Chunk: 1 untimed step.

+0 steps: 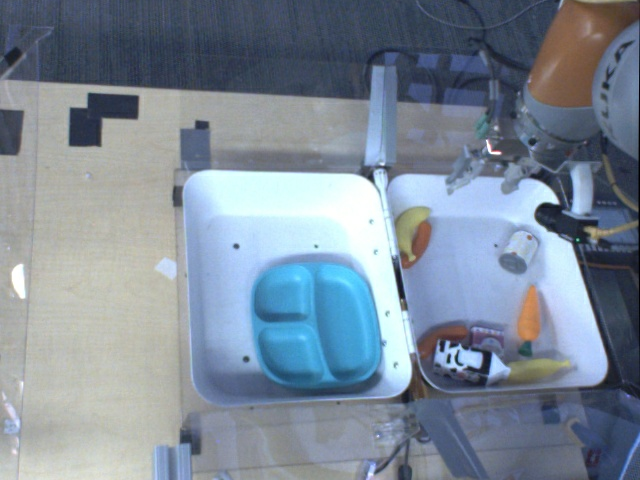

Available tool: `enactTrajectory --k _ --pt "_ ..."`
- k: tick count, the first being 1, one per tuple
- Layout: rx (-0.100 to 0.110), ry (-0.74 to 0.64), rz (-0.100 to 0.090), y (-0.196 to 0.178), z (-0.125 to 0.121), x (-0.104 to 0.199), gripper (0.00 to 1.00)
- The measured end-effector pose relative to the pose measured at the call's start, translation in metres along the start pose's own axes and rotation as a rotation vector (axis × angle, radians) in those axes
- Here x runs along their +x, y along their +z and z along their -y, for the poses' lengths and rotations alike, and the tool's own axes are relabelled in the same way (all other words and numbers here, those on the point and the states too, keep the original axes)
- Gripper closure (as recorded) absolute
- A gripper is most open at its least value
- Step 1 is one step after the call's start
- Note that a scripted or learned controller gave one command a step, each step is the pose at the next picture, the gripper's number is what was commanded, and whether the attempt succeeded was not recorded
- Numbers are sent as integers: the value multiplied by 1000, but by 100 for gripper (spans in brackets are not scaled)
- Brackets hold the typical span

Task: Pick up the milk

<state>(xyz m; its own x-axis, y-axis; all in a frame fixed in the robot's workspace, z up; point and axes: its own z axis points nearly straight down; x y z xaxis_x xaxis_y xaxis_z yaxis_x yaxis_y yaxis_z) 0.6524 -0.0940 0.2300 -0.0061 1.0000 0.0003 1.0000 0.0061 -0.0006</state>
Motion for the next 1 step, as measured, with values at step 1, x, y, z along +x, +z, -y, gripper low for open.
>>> enactTrajectory --k 1 --pt "-5 193 1 130 7 2 0"
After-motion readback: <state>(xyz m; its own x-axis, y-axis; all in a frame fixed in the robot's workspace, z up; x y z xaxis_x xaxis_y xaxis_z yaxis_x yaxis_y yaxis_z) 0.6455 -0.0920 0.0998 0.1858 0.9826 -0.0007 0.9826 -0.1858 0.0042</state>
